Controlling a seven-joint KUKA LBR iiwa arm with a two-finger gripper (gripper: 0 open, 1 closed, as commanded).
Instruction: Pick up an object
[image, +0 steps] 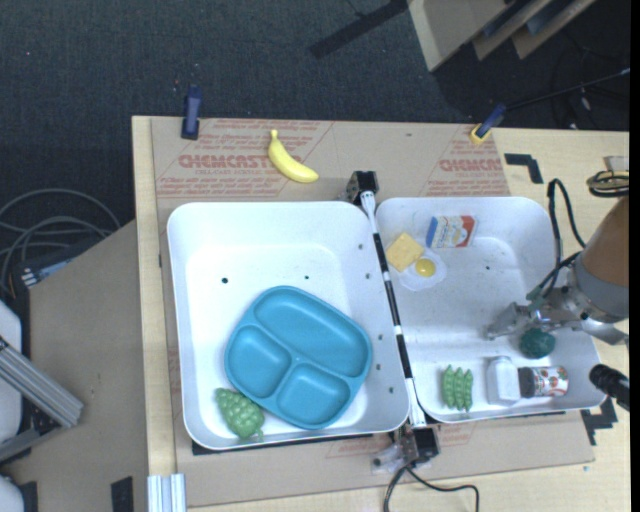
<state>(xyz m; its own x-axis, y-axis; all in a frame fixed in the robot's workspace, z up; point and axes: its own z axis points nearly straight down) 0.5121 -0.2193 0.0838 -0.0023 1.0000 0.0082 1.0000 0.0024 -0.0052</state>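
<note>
In right bin (500, 215), near right wall: gripper (527, 320) low over teal ball (538, 343). Fingers look spread, nothing clamped. Risk: ball round, may roll off toward small bottle (530, 381) just beside; fingers could close on air.

A shallow white plastic bin (190, 300) is sitting on a printed brown cardboard sheet (230, 155). Behind this bin a yellow plastic banana (291, 160) is lying, and a blue clamp (191, 111) is gripping the sheet's edge. Left of the bin, grey cables (50, 235) are coiling over dark carpet (90, 60).
</note>
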